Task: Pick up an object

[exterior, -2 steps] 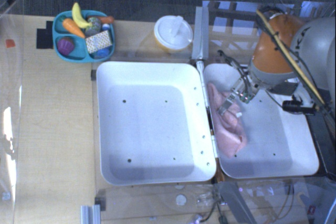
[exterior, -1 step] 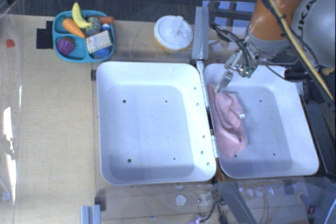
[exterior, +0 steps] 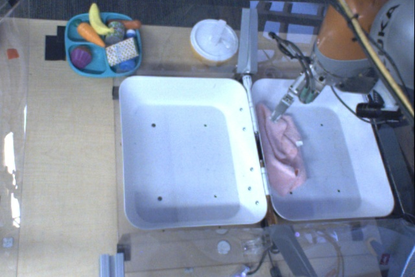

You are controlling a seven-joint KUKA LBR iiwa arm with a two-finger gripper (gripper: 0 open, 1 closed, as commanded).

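- Pink cloth (exterior: 281,151): lies crumpled along the left wall of the right bin (exterior: 350,204), next to the divider.
- Gripper (exterior: 279,115): poised at the cloth's upper end; whether its fingers are spread or closed, or hold any fabric, cannot be told.
- Advice: probably descend onto a raised fold, close firmly, then lift straight up.

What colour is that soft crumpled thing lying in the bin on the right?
Pale pink. The cloth shows clearly in the camera view.
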